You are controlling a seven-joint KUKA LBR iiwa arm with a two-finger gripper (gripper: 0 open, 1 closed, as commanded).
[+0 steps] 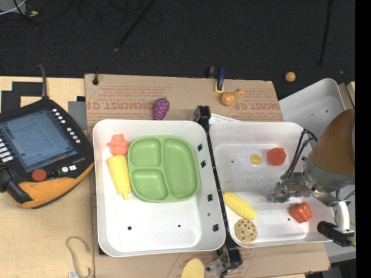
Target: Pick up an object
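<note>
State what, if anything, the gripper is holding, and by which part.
Cannot be told. The gripper is low in the right bin, between the red block and the red pepper, touching neither visibly.

Beyond my hand, the cardboard sheet [127,100] under the bins carried red print, upside down and too faint for me to read with certainty.

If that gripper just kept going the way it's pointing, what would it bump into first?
The gripper seems to point down into the right bin, so probably the bin's bare white floor; the red pepper lies just beside it. Depth is unclear.
</note>
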